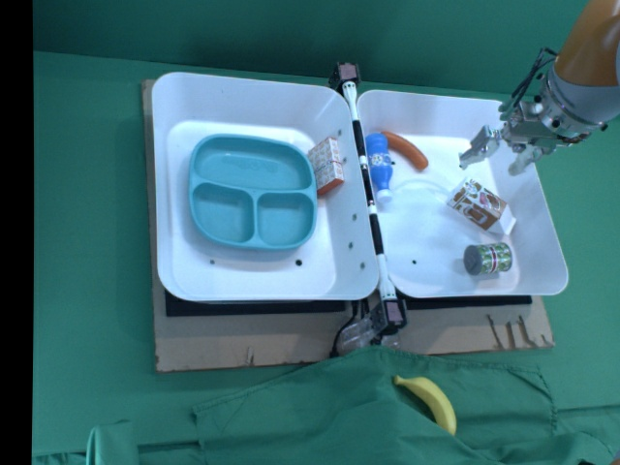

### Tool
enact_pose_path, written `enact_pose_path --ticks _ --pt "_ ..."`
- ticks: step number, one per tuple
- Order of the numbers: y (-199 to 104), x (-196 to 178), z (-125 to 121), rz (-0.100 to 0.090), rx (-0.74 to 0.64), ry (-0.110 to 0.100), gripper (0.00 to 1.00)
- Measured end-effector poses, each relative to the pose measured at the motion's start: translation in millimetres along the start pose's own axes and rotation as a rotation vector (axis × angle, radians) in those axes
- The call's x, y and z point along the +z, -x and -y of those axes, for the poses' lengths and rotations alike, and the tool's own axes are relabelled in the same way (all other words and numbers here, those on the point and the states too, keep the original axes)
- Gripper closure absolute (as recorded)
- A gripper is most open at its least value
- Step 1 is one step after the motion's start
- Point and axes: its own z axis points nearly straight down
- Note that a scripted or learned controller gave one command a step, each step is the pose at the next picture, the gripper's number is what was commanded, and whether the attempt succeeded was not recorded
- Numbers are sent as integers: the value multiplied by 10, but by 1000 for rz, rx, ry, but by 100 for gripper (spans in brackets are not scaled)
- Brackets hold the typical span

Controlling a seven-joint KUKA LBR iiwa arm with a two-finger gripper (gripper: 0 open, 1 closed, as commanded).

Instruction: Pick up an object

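The gripper (502, 151) hangs over the far right part of the right-hand bin (542, 260), its two fingers spread apart with nothing between them. The nearest thing to it is the small juice carton (479, 205), lying flat on the bin floor just below and a little to the left of the gripper as the camera sees it, clear of the fingers and not touching them. The carton's long axis runs on a slant, from upper left down to lower right, so I would judge the fingers need to straddle its short side (a turn of the wrist may be wanted for that).

Further on from the gripper in the same direction sits a small tin can (487, 259) on its side, near the carton but apart from it. Off to the gripper's left, well apart, lie an orange sausage (407, 150) and a blue bottle (378, 166) against the divider. The carton looks the easier pick; a short drop toward it seems all that is called for.
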Motion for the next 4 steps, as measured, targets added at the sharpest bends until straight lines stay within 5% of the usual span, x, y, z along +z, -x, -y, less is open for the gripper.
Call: enact_pose_path --ticks 1,2,3,4 --pt "16 -134 -10 3 3 7 100" --pt "13 -129 -9 3 3 6 0" --pt "27 -261 -18 6 6 14 100" --pt "39 -393 -27 9 9 20 100"
